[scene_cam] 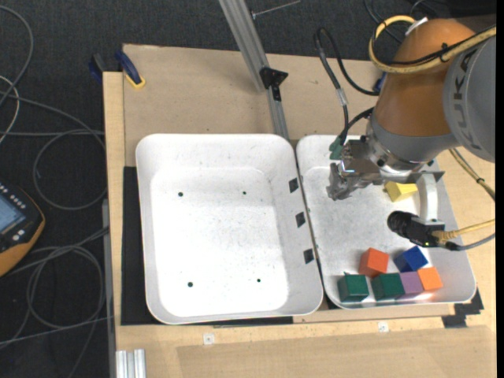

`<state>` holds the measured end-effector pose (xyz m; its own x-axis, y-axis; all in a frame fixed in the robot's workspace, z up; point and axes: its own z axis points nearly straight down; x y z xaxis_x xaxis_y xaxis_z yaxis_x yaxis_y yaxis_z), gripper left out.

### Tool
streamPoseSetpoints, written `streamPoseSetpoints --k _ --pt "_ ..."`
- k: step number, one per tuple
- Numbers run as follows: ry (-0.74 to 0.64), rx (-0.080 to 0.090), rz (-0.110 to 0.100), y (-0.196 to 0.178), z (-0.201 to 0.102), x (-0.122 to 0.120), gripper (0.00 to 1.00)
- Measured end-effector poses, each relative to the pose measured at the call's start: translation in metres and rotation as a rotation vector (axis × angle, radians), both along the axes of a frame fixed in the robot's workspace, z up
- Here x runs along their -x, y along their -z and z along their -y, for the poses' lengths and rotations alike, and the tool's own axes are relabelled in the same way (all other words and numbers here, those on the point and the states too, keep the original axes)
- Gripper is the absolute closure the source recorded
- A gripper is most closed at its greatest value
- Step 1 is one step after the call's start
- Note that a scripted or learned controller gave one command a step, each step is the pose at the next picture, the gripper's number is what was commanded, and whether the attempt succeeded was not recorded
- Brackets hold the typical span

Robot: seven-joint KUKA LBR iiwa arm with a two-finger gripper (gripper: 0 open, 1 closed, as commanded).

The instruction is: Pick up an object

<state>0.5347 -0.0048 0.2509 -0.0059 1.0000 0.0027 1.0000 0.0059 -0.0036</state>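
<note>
Blocks (390,278) are clustered at the near end of the right bin (315,211), well apart from the gripper (340,189), which is hung over the bin's far-left floor with nothing seen between its fingers, whose spread cannot be told.

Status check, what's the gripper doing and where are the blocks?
Gripper over right bin, nothing seen in it. Blocks clustered at near corner, yellow block by the arm. Path clear.
</note>
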Motion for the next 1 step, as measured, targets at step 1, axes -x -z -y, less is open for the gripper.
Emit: streamPoseSetpoints --k 1 --pt "0.001 0.0 0.0 0.006 -0.0438 0.0016 1.0"
